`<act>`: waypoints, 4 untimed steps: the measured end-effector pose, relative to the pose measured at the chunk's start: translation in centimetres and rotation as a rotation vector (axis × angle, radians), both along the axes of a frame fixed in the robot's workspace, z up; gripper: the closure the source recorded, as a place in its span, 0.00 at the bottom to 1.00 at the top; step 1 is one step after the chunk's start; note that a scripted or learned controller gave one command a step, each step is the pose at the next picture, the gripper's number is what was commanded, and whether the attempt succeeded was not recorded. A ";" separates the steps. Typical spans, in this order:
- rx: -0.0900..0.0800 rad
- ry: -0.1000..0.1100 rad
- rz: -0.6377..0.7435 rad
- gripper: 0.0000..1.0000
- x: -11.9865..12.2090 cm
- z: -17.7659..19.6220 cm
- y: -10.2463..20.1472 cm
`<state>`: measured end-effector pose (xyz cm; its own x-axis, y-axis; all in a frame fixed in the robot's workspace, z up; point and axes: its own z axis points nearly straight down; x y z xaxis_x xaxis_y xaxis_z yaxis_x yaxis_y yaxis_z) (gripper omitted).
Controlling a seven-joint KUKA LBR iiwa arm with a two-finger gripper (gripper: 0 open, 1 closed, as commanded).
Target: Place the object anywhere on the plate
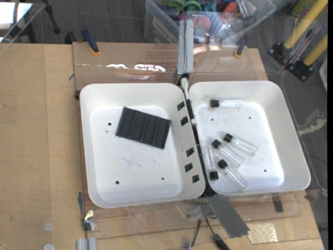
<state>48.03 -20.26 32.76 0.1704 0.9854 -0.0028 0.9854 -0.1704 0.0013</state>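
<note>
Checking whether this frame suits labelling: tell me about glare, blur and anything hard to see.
Camera view: mildly soft overall; glare streaks the shiny strip behind the bins; the clear plastic vials with black caps nearly vanish against the right white bin; the black ridged rectangular plate stands out sharply.

The bins [88, 155] are white. The plate [143, 127] is black with ridges. The tubes [237, 147] look clear, maybe, with black caps. The bench [31, 139] is tan.

Two white bins [93, 139]; one black plate [143, 127]; five capped vials [227, 104].
</note>
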 end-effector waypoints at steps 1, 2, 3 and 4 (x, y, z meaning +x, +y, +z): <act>-0.002 -0.002 0.001 1.00 0.1 1.0 0.0; -0.002 -0.001 0.001 0.00 0.1 1.0 0.0; -0.004 -0.003 0.002 1.00 0.2 2.0 -0.1; -0.004 -0.003 0.002 0.00 0.2 2.0 -0.1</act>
